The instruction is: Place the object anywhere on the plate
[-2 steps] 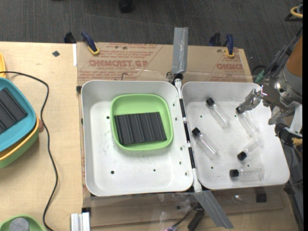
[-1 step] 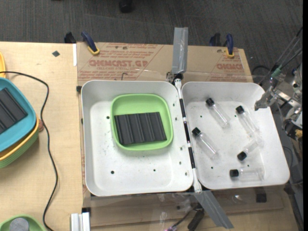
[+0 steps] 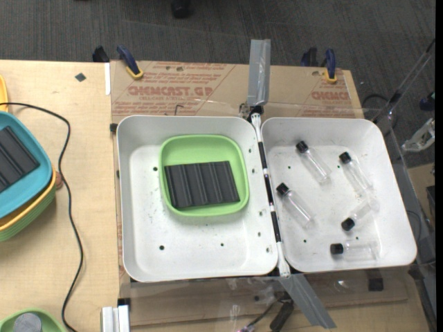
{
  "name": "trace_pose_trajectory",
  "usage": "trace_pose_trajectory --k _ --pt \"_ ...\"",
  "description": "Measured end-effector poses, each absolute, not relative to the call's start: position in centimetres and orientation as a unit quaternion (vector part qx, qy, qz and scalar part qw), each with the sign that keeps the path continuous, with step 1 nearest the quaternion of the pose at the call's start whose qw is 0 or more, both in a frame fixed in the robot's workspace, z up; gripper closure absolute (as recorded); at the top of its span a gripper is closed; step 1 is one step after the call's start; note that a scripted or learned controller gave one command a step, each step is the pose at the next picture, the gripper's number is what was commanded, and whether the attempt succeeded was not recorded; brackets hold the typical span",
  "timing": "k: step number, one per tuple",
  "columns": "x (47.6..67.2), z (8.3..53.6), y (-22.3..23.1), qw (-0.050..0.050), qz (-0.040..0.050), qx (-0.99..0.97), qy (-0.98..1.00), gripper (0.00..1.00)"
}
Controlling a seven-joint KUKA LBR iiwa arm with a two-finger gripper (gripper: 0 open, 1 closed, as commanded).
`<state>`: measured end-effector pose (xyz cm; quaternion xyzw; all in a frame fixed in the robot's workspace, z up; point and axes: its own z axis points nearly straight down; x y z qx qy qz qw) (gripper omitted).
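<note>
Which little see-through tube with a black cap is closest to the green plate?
The tube lying by the right bin's left wall, cap at its upper end. The other four lie farther right of the green plate.

We look down from above the worktop (image 3: pixel 62 254) at a slant, facing its far edge, far enough back to take in both bins: the left bin (image 3: pixel 138 247), the right bin (image 3: pixel 394 206), and floor beyond.

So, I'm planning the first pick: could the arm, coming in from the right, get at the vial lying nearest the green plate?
Probably yes. That vial lies flat in the right bin, apart from the other vials, with nothing over it.
</note>
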<state>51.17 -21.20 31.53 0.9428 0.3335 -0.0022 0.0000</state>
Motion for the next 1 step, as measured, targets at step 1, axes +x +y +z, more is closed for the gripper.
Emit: trace_pose_trajectory --k 1 --pt "50.91 35.85 -21.3 0.0 -0.0025 0.976 0.22 0.0"
